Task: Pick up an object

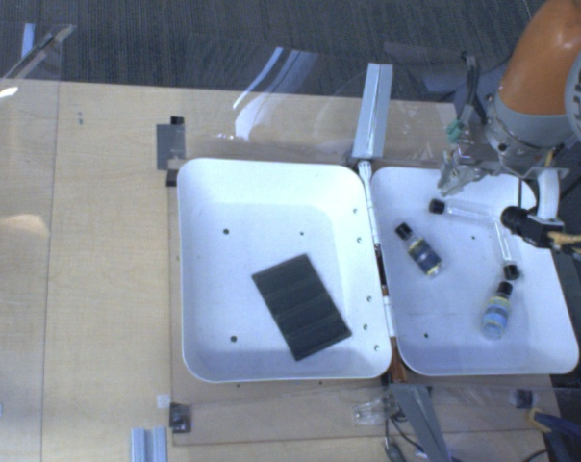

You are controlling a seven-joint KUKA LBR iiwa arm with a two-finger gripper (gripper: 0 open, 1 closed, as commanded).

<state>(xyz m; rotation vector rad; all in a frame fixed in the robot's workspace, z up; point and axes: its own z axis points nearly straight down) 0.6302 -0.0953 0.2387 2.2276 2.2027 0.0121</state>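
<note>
Two shallow white bins are sitting side by side on the pale wooden surface [79, 287], and the nearer parts of both are carrying most of the objects. Nearest in the right bin [550, 354], a small bottle with a black cap and a blue and yellow body [497, 311] is lying close to the front right corner, cap pointing away from the viewer. Across the divide, a dark ribbed rectangular pad [301, 305] is lying flat and turned at an angle in the front half of the left bin [204, 258], well apart from everything else. Farther back in the right bin, a second small dark bottle with a black cap [418, 247] is resting tilted near the bin's left wall. Behind it, a clear tube with a black cap [461, 209] is lying across the rear of the bin, and another thin clear tube [504, 243] is lying towards the right side.

At the far right the grey arm with its orange band [548, 37] is reaching in over the back edge of the right bin. Its gripper [456, 174] is hanging just above the capped tube; nothing is showing between its fingers, and whether it is open or closed I cannot tell
</note>
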